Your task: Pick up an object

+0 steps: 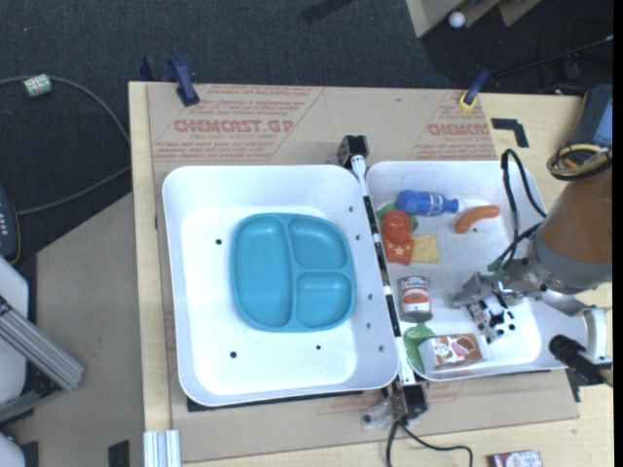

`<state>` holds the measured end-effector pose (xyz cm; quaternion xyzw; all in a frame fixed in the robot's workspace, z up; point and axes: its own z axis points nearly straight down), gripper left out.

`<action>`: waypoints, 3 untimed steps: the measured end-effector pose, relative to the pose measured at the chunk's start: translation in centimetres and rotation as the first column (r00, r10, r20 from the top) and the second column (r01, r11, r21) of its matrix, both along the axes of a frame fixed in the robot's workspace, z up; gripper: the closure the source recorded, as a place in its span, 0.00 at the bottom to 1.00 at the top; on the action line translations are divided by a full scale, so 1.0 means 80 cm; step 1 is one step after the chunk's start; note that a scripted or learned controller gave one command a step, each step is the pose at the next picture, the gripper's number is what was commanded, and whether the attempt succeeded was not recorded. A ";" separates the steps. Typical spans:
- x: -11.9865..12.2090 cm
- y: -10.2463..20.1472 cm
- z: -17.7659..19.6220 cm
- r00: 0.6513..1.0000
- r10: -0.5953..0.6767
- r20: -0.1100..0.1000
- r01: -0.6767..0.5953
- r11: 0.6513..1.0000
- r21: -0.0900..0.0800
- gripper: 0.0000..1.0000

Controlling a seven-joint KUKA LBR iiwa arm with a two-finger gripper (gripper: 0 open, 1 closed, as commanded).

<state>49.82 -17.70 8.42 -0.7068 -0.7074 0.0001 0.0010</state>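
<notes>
Gripper: we see the gripper (pixel 492 311) low in the right bin (pixel 458 175), its finger spread too blurred for us to tell.
Objects: blue bottle (pixel 425 202), orange sausage (pixel 475 218), red item (pixel 396 233), can (pixel 415 297) and a small box (pixel 454 350) lie apart from it.
Left bin: the left bin (pixel 195 212) holds a blue divided tray (pixel 292 270).

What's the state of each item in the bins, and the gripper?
blue divided plate: flat in left bin, nothing on it
blue bottle: on its side
sausage: lying flat
can: lying by the divider
red-and-white packet: flat, near the front wall
gripper: low in right bin, nothing visibly held
</notes>
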 end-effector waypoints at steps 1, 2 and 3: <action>0.001 -0.001 0.014 1.000 -0.001 0.004 0.001 1.000 -0.002 1.00; 0.046 0.090 0.002 1.000 0.000 0.007 0.000 1.000 -0.002 1.00; 0.080 0.193 0.126 1.000 0.001 0.003 -0.001 1.000 0.000 1.00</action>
